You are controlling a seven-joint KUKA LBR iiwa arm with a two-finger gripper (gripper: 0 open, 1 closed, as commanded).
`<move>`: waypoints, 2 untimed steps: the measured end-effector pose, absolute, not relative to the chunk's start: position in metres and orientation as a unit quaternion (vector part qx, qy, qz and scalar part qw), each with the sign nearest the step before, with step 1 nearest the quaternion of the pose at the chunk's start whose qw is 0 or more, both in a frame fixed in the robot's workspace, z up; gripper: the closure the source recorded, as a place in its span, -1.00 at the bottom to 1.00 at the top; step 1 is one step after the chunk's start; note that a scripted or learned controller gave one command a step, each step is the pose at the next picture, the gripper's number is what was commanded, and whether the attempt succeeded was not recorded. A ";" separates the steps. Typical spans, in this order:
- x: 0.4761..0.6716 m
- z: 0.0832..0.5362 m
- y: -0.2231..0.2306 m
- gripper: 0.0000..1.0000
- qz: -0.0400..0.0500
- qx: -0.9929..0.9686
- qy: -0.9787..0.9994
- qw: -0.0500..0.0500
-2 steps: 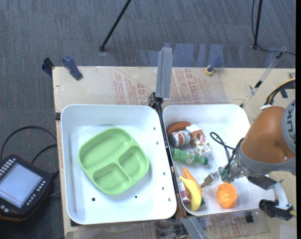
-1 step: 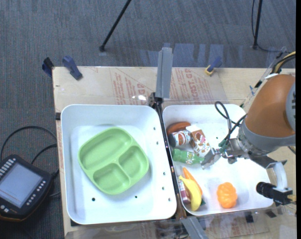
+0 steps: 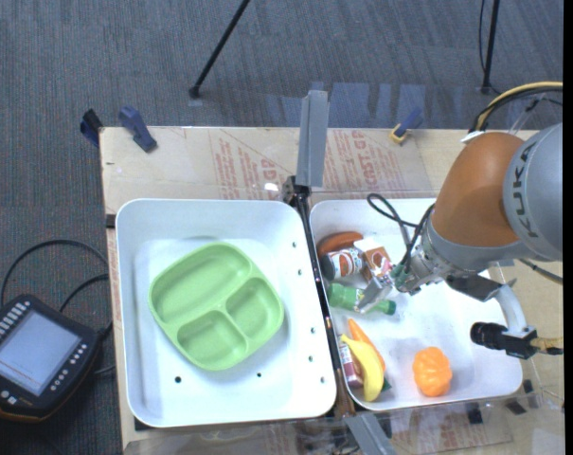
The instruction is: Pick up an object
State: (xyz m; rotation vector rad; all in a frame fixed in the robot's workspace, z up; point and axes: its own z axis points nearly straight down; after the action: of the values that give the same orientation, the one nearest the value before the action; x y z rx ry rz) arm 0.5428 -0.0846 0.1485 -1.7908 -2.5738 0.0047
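Gripper [image 3: 384, 290] low in right bin [image 3: 475, 379] | finger state: cannot tell | green bottle [image 3: 348, 298] touching fingertips, left side

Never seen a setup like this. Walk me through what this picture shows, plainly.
One camera fixed above a bench looks down at a slant. The grey and orange machine on the right is a robot arm; its claw reaches down among toy food in the right white bin. That bin holds a small can, a green marker-like piece, a banana and an orange fruit. The left white bin holds a green divided plate. Whether the claw holds anything is unclear here.
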 end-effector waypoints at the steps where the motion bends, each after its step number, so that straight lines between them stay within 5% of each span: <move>1: 0.574 0.107 -0.097 -1.00 -0.004 -0.548 -0.837 -0.010; 2: 0.475 0.122 -0.095 -1.00 0.001 -0.515 -0.857 0.004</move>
State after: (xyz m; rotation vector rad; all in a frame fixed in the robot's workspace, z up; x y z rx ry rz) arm 0.4753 -0.0946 0.1225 -1.6131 -2.6876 0.0027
